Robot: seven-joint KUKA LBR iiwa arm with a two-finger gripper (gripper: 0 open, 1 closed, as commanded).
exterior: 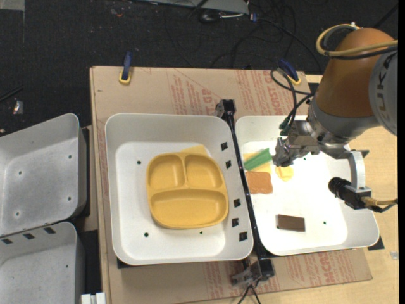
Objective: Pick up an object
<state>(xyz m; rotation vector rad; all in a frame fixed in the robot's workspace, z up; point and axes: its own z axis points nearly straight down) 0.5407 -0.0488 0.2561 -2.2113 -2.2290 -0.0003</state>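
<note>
My gripper [283, 157] hangs low over the left part of the right bin [329, 233], under the grey and orange arm. Directly beside it lie a green block [256, 160], a yellow piece [284, 171] and an orange-brown block [259, 182]. The gripper's tip sits between the green block and the yellow piece, right above them. A dark brown block [290, 223] lies apart toward the bin's front. The arm's body hides the gripper's tip, and nothing is seen held in it.
The left bin [126, 170] holds a yellow divided tray [187, 190]. A black divider with clips [237, 176] runs between the bins. A black fitting on a grey bracket [347, 192] sticks out over the right bin. Grey lids [38, 170] lie at far left.
</note>
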